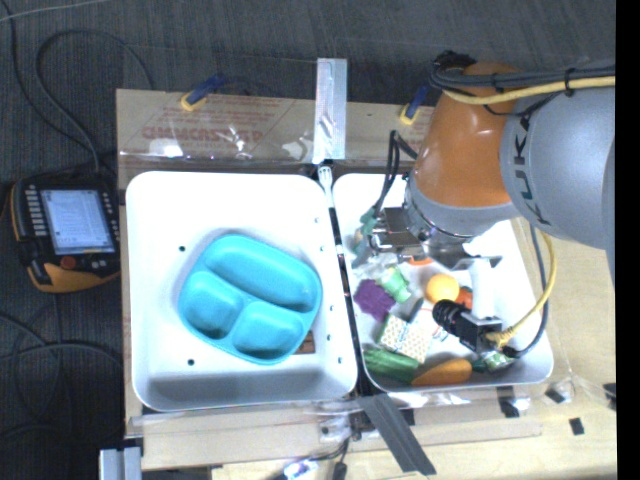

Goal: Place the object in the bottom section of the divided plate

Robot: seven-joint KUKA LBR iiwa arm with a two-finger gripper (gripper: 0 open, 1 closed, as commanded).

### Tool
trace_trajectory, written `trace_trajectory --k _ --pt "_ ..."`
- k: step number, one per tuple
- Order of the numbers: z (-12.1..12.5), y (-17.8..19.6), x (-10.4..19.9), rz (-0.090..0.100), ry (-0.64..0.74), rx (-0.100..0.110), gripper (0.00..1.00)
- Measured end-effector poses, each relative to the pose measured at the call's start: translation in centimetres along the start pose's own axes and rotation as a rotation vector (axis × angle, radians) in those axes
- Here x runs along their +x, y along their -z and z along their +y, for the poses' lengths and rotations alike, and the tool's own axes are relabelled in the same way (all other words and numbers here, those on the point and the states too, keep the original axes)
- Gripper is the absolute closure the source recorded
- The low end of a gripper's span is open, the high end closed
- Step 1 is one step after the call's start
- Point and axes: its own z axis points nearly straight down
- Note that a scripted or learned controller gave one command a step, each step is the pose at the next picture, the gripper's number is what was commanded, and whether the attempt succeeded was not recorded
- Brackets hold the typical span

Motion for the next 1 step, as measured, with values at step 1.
trace_trajectory --k 1 --pt "1.03 -3.35 -4.12 -0.001 0.184 0.000 1.00"
